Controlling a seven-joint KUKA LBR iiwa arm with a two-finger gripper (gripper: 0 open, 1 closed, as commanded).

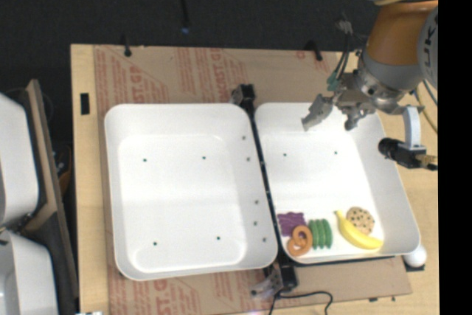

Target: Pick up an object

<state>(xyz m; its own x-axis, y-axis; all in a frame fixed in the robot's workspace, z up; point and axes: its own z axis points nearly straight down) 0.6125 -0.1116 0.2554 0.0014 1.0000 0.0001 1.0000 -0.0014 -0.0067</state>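
- The bench (88, 181) fills most of the frame, covered by a brown cardboard sheet (169, 74) printed with rows of red lettering too small and faded to read.
- The left bin (118, 158) sits at the centre left, white and shallow.
- The right bin (383, 181) lies just beside it, touching along the black central divide.
- The arm (402, 18) enters at the upper right, grey with an orange band; black letters at its right edge are cut off and cannot be read.
- The gripper (333, 116) hangs over the upper edge of the right bin, its two fingers spread apart with nothing between them.
- The objects cluster at the lower edge of the right bin, well apart from the gripper: a yellow banana (357, 234) touching a speckled brown cookie (360, 217), a ribbed green piece (321, 232), an orange ring (300, 241), and a purple piece (290, 221).
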